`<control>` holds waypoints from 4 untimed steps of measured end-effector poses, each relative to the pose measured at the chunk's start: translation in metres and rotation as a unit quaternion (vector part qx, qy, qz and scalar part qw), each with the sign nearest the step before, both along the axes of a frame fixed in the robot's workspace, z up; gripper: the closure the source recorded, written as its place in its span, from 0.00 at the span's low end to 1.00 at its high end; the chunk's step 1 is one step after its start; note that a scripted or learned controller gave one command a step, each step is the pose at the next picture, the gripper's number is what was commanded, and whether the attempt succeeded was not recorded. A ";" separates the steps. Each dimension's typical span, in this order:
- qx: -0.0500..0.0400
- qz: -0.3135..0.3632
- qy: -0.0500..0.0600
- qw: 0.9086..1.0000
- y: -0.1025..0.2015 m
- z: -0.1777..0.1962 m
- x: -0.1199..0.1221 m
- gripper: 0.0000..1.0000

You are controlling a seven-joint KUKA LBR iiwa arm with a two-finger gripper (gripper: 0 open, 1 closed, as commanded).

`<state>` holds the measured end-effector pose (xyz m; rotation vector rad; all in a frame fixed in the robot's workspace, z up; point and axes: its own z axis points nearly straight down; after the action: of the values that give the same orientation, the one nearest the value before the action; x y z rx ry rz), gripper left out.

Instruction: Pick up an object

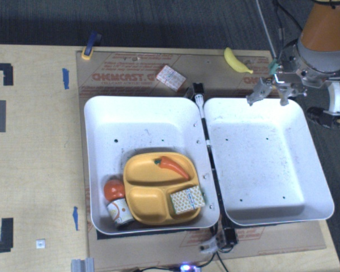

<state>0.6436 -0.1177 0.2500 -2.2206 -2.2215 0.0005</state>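
Up top, pincer (pixel 270 92) apparently spread apart, holding nothing, over right bin's (pixel 306 208) far rim, yellow tray (pixel 141 200) in left bin (pixel 96 152).

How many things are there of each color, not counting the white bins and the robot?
Yellow: 2, the divided tray and the banana
Orange or red: 2, the carrot and the red ball
Patterned packets: 2, the packet on the tray and the packet above the bins
White with orange: 1, the small cup
Total: 7
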 end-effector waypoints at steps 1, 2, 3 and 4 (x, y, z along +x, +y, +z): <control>0.000 0.000 0.001 1.000 -0.038 0.018 -0.041 0.00; 0.000 0.000 0.000 1.000 -0.081 -0.007 -0.064 0.00; 0.000 0.000 0.000 1.000 -0.106 0.014 -0.102 0.00; 0.000 0.000 0.000 1.000 -0.106 0.006 -0.152 0.00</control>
<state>0.4914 -0.2239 0.2562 -2.2213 -2.2205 0.0000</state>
